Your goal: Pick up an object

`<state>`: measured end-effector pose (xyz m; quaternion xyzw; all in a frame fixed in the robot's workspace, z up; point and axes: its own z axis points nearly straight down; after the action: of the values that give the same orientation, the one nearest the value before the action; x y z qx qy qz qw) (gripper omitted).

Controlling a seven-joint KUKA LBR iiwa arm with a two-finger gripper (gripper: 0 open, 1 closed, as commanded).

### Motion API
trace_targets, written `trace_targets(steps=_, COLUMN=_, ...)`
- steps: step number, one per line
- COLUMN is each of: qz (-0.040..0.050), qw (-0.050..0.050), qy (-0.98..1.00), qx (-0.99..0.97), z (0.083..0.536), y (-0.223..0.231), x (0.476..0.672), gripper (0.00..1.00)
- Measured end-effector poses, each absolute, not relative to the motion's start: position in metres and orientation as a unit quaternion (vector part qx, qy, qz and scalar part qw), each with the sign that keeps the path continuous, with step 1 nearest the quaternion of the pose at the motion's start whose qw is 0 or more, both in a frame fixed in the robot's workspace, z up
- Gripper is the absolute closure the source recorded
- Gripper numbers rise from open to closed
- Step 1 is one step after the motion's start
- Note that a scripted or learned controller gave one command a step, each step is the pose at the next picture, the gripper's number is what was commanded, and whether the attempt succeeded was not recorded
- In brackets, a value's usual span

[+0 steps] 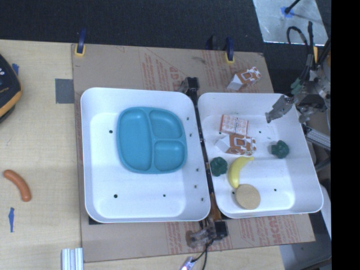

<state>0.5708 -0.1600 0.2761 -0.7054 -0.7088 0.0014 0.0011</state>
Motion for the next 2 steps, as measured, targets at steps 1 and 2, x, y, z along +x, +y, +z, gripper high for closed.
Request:
trace_targets(steps=1, qz=0.0027, qw=0.003, qy=-0.709, qx=-0.705, z=0.102, y=-0.111, x=0.603, gripper=0.00)
trace_targets(steps=2, qz=0.0007, qw=0.001, qy=-0.708, qx=-0.706, z=0.092, y=-0.148, x=0.651, gripper=0.00)
